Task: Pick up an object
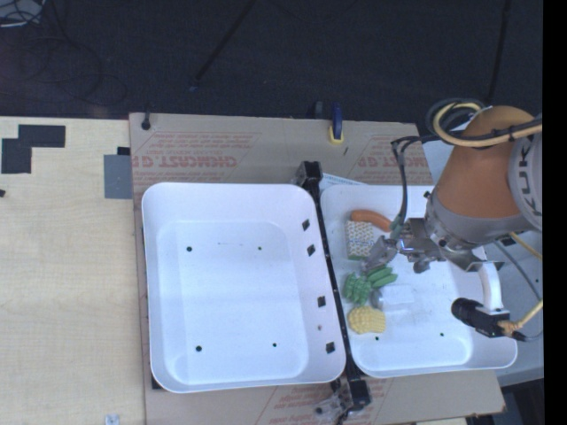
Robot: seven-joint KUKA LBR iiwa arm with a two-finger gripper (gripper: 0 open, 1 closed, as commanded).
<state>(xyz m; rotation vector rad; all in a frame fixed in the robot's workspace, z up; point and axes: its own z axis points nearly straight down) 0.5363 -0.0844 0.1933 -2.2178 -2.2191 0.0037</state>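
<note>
A: Where is the arm (483,184) at this moment?

B: It reaches in from the right and hangs over the right bin (425,352), with the orange band uppermost. The tool (383,253) sits low over the far left part of that bin.

A: Is the tool apart, or clamped on something?

B: I cannot tell. It is small and dark against the clutter beneath it, and nothing shows clearly between its tips.

A: What lies in that bin?

B: Four small things, all toward its left side. An orange carrot-like piece (369,219) lies farthest, with a pale meshed block (358,237) just beside it on the near side. A green leafy toy (368,284) is nearer, just below the tool, and a yellow corn-like toy (366,320) lies nearest, touching the green one.

A: And the left bin (230,206)?

B: White, with a few dark dots on its floor. Both bins rest on a cardboard sheet (221,149) on the table (62,282).
</note>
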